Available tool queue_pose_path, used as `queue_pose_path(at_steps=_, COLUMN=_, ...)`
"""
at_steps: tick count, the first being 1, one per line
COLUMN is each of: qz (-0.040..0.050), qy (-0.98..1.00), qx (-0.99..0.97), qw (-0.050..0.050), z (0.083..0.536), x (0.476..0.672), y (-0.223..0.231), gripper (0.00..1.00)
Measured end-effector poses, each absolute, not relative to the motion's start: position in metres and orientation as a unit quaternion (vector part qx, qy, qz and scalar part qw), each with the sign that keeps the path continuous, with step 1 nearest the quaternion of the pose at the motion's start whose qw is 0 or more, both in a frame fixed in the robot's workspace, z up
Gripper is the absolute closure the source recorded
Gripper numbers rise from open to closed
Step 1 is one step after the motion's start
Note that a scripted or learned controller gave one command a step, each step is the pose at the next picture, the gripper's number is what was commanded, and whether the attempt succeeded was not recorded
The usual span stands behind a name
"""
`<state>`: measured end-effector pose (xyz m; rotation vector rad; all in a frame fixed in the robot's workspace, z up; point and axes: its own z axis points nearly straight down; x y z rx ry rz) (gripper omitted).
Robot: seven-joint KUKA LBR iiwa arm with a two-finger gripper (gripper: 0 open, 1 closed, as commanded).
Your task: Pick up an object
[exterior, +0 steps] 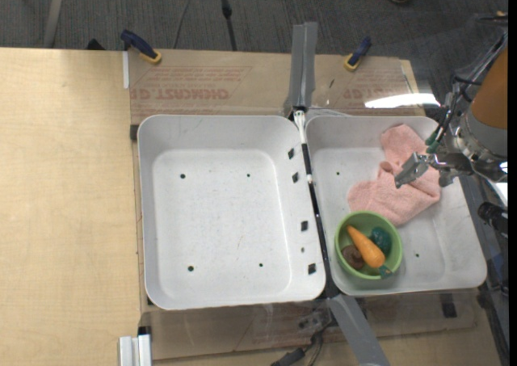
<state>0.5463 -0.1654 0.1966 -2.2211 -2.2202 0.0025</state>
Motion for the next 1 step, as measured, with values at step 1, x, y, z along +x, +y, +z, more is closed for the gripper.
queue_pose_path(at_steps=1, qz=0.0009, qy=-0.696, qx=-0.718, qw=0.001, z=0.1026, x=0.4791, y=-0.0977, gripper=0.0)
